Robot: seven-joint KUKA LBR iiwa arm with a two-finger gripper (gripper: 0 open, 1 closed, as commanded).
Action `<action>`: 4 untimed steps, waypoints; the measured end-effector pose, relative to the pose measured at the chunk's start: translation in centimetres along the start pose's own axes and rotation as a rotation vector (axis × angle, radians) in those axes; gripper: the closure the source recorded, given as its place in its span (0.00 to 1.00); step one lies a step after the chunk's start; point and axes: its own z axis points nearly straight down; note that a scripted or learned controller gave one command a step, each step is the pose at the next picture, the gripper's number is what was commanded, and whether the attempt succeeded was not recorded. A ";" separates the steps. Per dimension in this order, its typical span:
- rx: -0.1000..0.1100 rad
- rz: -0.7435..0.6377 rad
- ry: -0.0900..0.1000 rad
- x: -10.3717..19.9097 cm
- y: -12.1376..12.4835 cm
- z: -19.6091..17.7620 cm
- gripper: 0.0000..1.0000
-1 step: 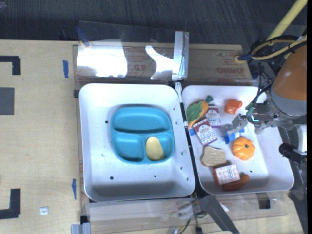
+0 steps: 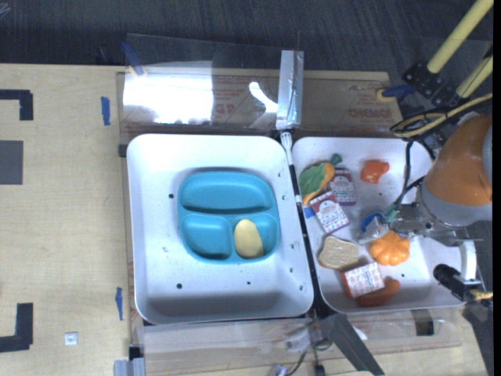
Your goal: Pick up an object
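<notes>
The right bin [image 2: 419, 292] holds several toy foods. An orange pumpkin-like piece [image 2: 390, 251] lies near its middle right. Next to it are a bread slice [image 2: 338, 252], a red-and-white box [image 2: 364, 279] and a red sausage [image 2: 385, 291]. Further back lie a leafy green piece with an orange tip [image 2: 317, 176], an orange-red piece [image 2: 374, 170] and two printed packets [image 2: 332, 214]. My gripper [image 2: 391, 227] hangs low over the bin, just above the pumpkin piece and beside a small blue item [image 2: 369, 224]. The wrist hides what is directly under it.
The left bin [image 2: 149, 210] holds a blue divided tray [image 2: 227, 202] with a yellow egg-shaped piece [image 2: 248, 238] in one compartment. A metal divider [image 2: 290, 92] and clear sheeting stand behind the bins. Cables and a yellow pole [image 2: 462, 26] are at the upper right.
</notes>
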 end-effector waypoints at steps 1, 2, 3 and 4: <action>-0.004 0.003 -0.001 0.0 0.1 -1.0 1.00; -0.003 -0.024 0.006 11.8 8.3 -10.1 1.00; 0.008 -0.010 0.004 16.8 2.4 -11.2 1.00; 0.012 0.129 0.002 15.8 -0.6 -9.6 1.00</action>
